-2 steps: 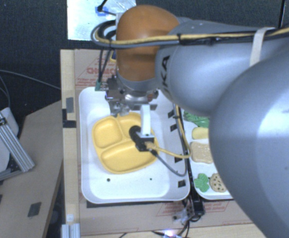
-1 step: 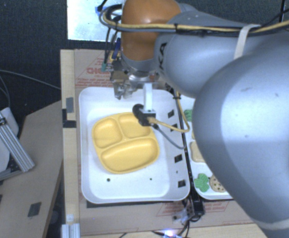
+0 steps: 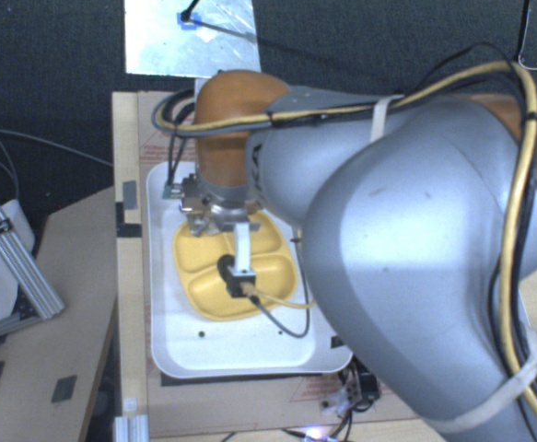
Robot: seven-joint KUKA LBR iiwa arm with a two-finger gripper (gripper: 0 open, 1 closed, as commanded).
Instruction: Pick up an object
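Observation:
A yellow lobed plastic object lies in the middle of the left white bin. My gripper hangs right over the far edge of that yellow object, close to or touching it. The wrist above it hides its tips. Nothing shows as lifted; the yellow object rests flat on the bin floor.
My big grey arm spans the right half of the view and covers the right bin. A shiny silver sheet lies beyond the bins at the back. An aluminium frame stands at the left, off the bench.

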